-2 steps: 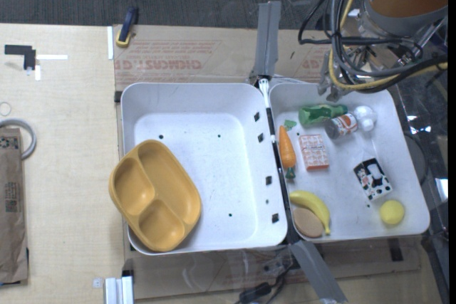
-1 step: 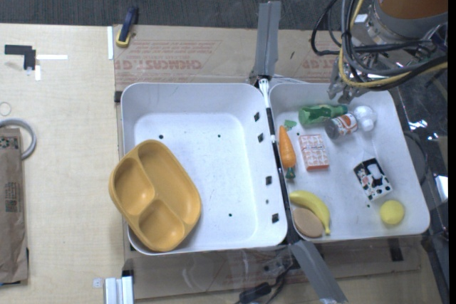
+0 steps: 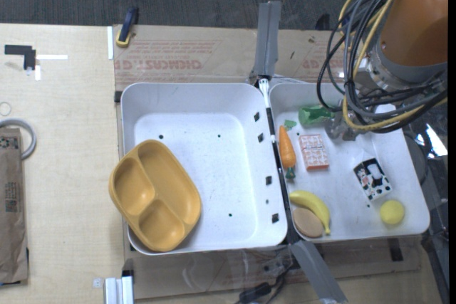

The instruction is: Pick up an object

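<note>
Over the right bin [image 3: 417,221], my pincer [image 3: 340,129] hangs beside the green object [image 3: 312,114]; I cannot tell its state. Carrot [image 3: 286,147], red-and-white box [image 3: 314,152], banana [image 3: 314,207] and lemon [image 3: 392,213] lie apart below. Left bin [image 3: 214,100] bears a yellow divided tray [image 3: 154,195].

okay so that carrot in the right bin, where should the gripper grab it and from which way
Probably the carrot's orange body, about midway along, coming straight down from above. It lies flat and lengthwise along the right bin's left wall, so the fingers would best close across its narrow width. The wall is close on one side, leaving little room there; the small box lies beside it on the other.
</note>
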Robot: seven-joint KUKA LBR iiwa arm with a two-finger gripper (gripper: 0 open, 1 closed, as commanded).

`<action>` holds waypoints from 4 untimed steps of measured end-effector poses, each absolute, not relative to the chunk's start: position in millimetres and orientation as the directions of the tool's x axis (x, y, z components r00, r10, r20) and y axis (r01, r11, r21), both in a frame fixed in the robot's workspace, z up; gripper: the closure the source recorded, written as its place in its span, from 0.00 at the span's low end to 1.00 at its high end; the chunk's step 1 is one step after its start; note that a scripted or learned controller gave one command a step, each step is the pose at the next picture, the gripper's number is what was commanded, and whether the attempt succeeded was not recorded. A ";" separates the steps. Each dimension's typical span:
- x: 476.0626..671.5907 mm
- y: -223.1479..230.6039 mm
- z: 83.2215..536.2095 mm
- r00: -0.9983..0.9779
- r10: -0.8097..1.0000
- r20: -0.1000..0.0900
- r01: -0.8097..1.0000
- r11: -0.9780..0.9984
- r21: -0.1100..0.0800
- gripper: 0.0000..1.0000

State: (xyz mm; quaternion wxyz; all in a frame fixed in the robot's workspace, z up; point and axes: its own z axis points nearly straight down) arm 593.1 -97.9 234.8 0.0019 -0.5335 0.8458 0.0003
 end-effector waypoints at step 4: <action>624.0 -102.5 252.9 0.425 -0.905 -0.004 -0.905 -0.425 -0.003 1.00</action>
